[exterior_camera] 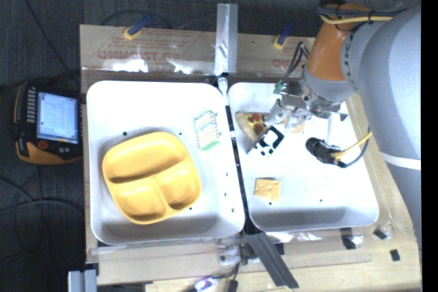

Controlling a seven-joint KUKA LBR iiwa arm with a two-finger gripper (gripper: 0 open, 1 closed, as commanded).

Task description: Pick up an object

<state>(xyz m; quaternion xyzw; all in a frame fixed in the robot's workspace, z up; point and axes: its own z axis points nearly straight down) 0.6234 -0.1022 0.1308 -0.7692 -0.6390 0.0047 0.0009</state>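
Note:
In the right bin, a small pizza-slice toy with red topping lies near the upper left corner, close to the divider. A tan square cracker-like piece lies lower in the same bin. My gripper reaches down from the grey arm with the orange band, and its black tip sits just right of and below the pizza slice, close to it or touching it. Nothing shows as lifted. In the left bin lie a yellow divided plate and a small green-and-white packet.
A black and yellow cable loop hangs off the wrist over the right bin. The divider between the bins runs just left of the gripper. An orange-edged handheld screen lies off the bench at the left.

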